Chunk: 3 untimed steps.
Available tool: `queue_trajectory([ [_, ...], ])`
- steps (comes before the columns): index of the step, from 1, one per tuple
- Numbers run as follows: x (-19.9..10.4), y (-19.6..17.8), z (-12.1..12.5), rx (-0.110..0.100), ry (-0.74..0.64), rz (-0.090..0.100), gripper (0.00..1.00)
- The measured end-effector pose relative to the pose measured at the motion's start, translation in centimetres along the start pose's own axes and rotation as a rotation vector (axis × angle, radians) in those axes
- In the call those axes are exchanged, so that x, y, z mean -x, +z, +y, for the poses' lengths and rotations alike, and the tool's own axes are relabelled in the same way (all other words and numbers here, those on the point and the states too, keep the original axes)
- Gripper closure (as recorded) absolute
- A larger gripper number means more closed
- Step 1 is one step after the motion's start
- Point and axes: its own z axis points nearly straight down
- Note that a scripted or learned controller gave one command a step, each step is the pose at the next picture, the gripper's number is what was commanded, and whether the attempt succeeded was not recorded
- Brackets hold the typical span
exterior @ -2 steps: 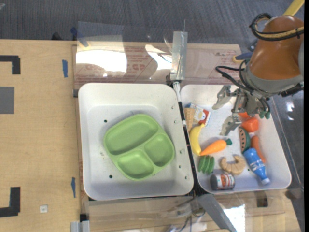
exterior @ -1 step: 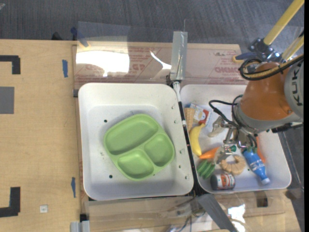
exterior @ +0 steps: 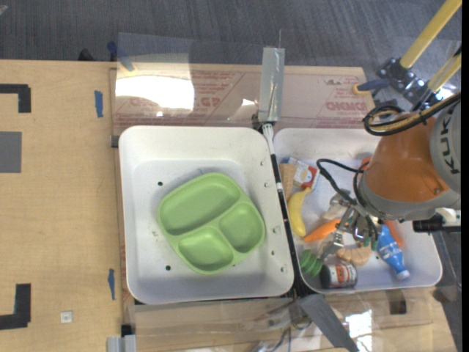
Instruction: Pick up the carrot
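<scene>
Over the right bin (exterior: pixel 429 270), the gripper (exterior: pixel 350 229) hung low above the carrot (exterior: pixel 320 233), which lay just beside the banana (exterior: pixel 296 211) among crowded items; whether its jaws were wide or narrow could not be told. A closing grasp there looked liable to catch the banana or the can (exterior: pixel 339 275) instead, or to nudge the carrot aside. Part of the carrot's right end sat under the gripper, and the arm's orange band (exterior: pixel 403 171) hid much of the bin behind it.

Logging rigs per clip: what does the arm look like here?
The arm is grey with a wide orange band above the wrist. Black cables loop over and beside it. The gripper below is a small metallic silver-and-dark assembly. Dark lettering shows on the grey shell.
</scene>
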Motion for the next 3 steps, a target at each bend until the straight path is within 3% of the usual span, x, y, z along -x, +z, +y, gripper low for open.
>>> queue_trajectory([
  [1, -0.9, -0.1, -1.1, -0.005, 0.424, 0.009, 0.0],
  [2, -1.3, 0.0, -2.1, 0.0, 0.904, 0.002, 0.0],
  [3, -0.9, -1.2, -2.2, 0.004, 0.905, -0.011, 1.0],
])
